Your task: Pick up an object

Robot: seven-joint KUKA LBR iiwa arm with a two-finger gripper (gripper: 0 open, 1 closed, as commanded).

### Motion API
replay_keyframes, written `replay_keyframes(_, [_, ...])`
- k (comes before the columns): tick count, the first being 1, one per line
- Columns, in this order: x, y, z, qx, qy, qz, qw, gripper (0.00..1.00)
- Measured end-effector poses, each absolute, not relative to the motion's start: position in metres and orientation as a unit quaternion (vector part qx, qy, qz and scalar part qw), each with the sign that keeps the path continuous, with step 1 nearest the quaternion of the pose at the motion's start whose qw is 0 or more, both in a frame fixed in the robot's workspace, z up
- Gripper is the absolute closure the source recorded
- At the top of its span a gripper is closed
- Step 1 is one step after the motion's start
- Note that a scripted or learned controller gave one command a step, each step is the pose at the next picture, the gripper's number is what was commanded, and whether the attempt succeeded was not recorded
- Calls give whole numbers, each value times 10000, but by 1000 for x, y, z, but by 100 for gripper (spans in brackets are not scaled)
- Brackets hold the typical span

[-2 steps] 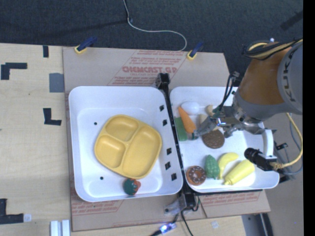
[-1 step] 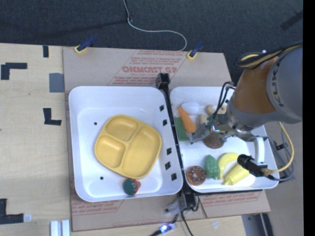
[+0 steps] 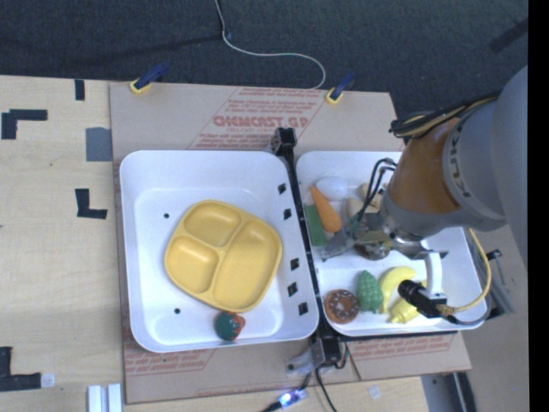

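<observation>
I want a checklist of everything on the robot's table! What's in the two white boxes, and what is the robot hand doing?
Surface: cardboard sheet on a wooden bench, under two white bins.
Job's things, left bin: yellow divided plate; small red-and-green toy.
Job's things, right bin: carrot, white piece, donut, green toy, yellow toy.
Clutter: nothing seen.
Gripper: low inside the right bin; grasp cannot be judged.
Cables: white cord behind the bench; yellow-and-black cable on the arm.
Surroundings: dark carpet.
</observation>
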State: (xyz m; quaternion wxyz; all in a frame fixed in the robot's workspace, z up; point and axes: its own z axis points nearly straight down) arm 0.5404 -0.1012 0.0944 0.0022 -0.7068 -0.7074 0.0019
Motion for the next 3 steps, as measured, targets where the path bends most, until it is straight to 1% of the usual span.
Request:
replay_keyframes(1, [541, -102, 86, -7070, -7073, 2, -15, 0])
replay_keyframes(2, [543, -102, 98, -7071, -7071, -8, -37, 100])
replay_keyframes(3, [547, -94, 157, -7063, -7080, -11, -11, 100])
